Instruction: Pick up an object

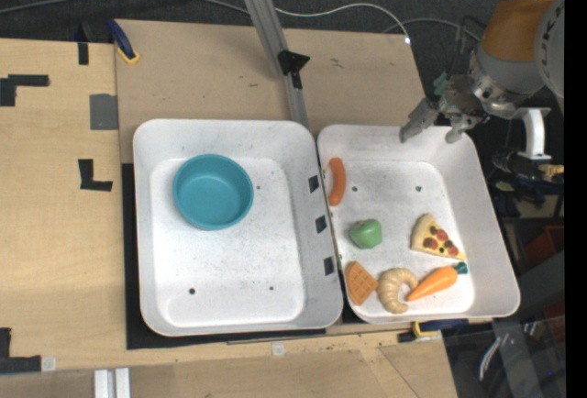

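Note:
My gripper (429,127) hangs over the far rim of the right bin (459,162), its two fingers spread open with nothing between them. In that bin lie several toy foods: an orange sausage (336,181) at the left wall, a green pepper (366,233) in the middle, a pizza slice (435,238) to the right, and along the near side a waffle (360,281), a croissant (395,288) and a carrot (433,281). All of them sit well below and apart from the gripper.
The left bin (220,295) holds a teal bowl (214,191). A grey metal pole (266,16) slants from the top edge down to the gap between the bins. Cables run across the dark floor behind the bench.

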Robot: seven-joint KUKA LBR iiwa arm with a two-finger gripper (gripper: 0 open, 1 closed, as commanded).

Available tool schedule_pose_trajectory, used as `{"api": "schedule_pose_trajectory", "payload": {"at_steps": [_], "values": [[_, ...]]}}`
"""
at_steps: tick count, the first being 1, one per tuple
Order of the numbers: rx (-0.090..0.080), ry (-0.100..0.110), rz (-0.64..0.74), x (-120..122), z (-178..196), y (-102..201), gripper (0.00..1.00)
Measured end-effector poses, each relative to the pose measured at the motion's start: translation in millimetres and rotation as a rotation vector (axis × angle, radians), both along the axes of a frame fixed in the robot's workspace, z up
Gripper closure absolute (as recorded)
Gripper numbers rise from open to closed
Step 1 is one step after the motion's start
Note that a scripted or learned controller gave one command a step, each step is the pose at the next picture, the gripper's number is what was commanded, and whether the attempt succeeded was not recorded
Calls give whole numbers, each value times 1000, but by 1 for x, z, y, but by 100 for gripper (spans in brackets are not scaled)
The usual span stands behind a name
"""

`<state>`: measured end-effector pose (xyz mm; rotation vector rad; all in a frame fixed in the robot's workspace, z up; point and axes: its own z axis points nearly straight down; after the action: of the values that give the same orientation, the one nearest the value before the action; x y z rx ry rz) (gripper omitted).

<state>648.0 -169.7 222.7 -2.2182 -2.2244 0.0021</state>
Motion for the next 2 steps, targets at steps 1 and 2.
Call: {"api": "schedule_pose_trajectory", "payload": {"at_steps": [1, 2], "values": [[0, 0, 0, 0, 0, 0, 0], [1, 5, -1, -5, -50, 9, 0]]}}
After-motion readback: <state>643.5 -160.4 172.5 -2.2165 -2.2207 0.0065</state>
